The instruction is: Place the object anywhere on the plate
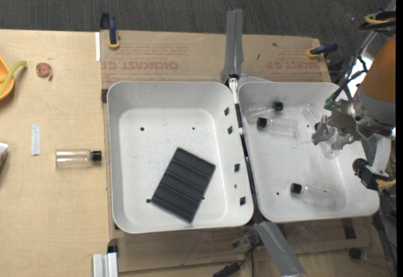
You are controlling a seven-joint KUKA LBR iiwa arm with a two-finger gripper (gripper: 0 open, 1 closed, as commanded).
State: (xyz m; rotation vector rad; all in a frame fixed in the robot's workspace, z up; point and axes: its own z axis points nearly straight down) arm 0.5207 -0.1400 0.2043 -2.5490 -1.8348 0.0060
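Gripper [327, 137]: seen low over the right bin [352, 209], near its right edge; whether open or closed could not be told.
Plate [184, 184]: dark, ribbed, lain tilted toward the left bin's [126, 99] front edge.
Bottles: three clear, black-capped, in the right bin — two [267, 108] [276, 124] near its back-left corner, one [312, 194] by its front edge.
Bench [50, 206]: another bottle [77, 157] lain left of the left bin.
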